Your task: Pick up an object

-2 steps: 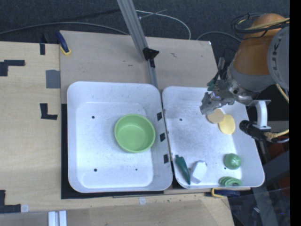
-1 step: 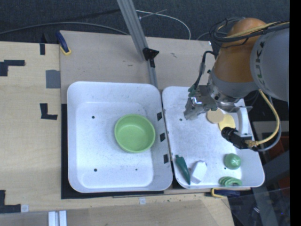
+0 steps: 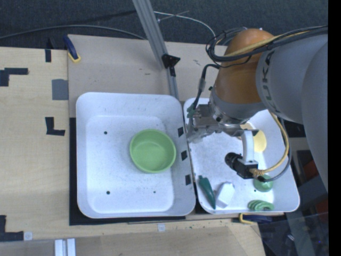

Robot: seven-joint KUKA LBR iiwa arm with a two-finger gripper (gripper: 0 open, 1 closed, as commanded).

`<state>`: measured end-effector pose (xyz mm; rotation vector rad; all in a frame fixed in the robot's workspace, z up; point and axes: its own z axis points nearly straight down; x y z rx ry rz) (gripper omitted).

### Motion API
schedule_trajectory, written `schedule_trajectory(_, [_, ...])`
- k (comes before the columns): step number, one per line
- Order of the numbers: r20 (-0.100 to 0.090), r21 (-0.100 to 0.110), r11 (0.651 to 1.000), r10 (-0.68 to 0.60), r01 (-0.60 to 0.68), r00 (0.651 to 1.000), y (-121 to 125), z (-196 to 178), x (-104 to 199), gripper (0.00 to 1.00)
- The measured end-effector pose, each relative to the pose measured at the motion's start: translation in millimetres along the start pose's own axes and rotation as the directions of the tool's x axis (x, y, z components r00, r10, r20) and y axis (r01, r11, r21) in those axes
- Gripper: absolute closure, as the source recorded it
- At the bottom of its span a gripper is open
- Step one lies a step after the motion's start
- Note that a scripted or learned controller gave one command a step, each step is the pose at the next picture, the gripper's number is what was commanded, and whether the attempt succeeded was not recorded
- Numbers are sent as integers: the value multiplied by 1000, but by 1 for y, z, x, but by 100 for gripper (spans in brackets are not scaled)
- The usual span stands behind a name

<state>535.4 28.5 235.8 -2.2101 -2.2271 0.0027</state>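
Note:
My gripper [image 3: 198,131] hangs over the upper left part of the right bin [image 3: 287,199], close to the divider between the bins; the grey wrist covers its fingers. Below it in the right bin lie a dark green tool-like object [image 3: 206,191], a small white block [image 3: 225,194], and a green ringed piece [image 3: 259,205] at the front edge. A yellow object [image 3: 259,141] peeks out beside the arm, and a green round piece [image 3: 263,184] sits near the black cable fitting. A light green bowl [image 3: 153,151] stands upright in the left bin [image 3: 96,143].
A metal pole [image 3: 154,31] slants across the bench behind the bins. Cables loop around the arm's wrist and down over the right bin. Blue and yellow clamp [image 3: 72,49] sits at the bench's back left corner.

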Motion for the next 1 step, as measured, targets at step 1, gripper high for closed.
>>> schedule_trajectory(1, [0, -1, 1000, 0, 0, 1000, -12, -5, 49, 100])
